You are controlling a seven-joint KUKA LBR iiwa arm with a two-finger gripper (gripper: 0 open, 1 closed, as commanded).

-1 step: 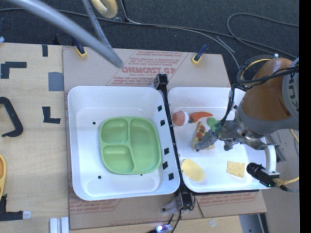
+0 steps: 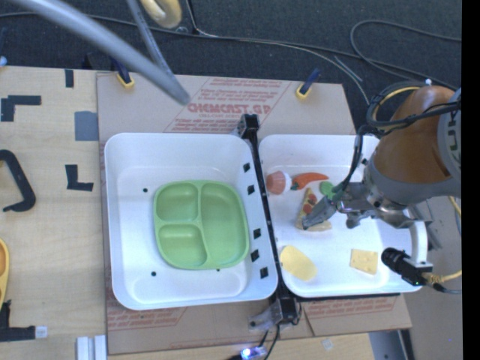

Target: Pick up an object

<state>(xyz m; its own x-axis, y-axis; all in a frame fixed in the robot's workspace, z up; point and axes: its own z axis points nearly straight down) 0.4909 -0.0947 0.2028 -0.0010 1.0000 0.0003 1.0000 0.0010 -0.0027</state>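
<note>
In the right-hand white bin [image 2: 341,285], the gripper [image 2: 319,214] was observed low over a pizza-slice toy [image 2: 309,214], its dark fingers [image 2: 324,210] lying directly upon or against that piece. Whether the fingers were spread or pressed together could not be told, nor whether the slice was held between them. A carrot-like orange piece [image 2: 310,178] with a green end was noted just above the gripper, and a small rounded pink-and-white object [image 2: 277,182] beside it to the left. A pale yellow rounded piece [image 2: 298,262] was recorded near the bin's lower left corner, and a cheese-like yellow square [image 2: 364,261] to its right, both apart from the gripper.

The left-hand white bin [image 2: 124,201] was found to hold a green divided plate [image 2: 200,224] with three compartments. The two bins were seen touching side by side, with a black strip [image 2: 257,201] along their joint, on a brown cardboard sheet [image 2: 225,100] printed in red. The sheet was fixed by two yellow-tipped clamps [image 2: 304,88] to a light wooden bench [image 2: 45,201] bearing black tape marks. Dark flooring with black cables [image 2: 315,51] was seen beyond the bench, and a grey bar [image 2: 90,28] was seen slanting across the upper left.

The arm [image 2: 409,175] was recorded entering from the right, its orange band [image 2: 416,137] above the grey wrist, which was bent down and leftward into the bin.
</note>
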